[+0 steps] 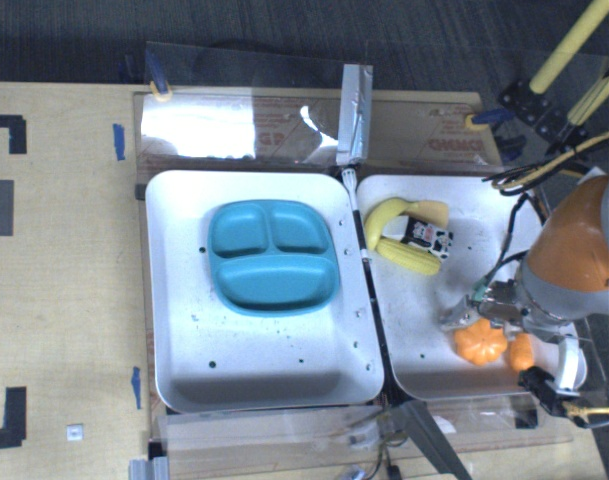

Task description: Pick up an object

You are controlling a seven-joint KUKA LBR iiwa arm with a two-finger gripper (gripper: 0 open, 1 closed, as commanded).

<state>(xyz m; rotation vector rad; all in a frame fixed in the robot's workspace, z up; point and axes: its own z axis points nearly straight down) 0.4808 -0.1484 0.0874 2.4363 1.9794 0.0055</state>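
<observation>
My arm (574, 253): grey with an orange band, reaching in from the right and hanging over the right bin's near right corner
My claw (481, 313): sitting low in the right bin, just above and touching the top edge of the orange fruit; I cannot tell how far it is open, nor whether it is gripping anything, since the metal parts are blurring into one another
Orange fruit (480, 343): a small round pumpkin-like piece, lying on the floor of the right bin near its front wall, directly under my claw
Second orange piece (521, 352): smaller, lying just beside the first on its right, partly tucked under my wrist
Banana (396, 238): yellow, curving along the upper left of the right bin, close to the divider between the bins
Small black-and-white item (427, 234): resting against the banana on its right side; too small to identify
Right bin (424, 363): shallow, white, holding the fruit and my claw
Left bin (184, 368): shallow, white, standing beside the right bin and touching it along the middle
Blue plate (274, 255): three-compartment, lying flat in the upper centre of the left bin
Table (54, 268): pale wood, carrying both bins, with black and blue tape marks showing at its left
</observation>
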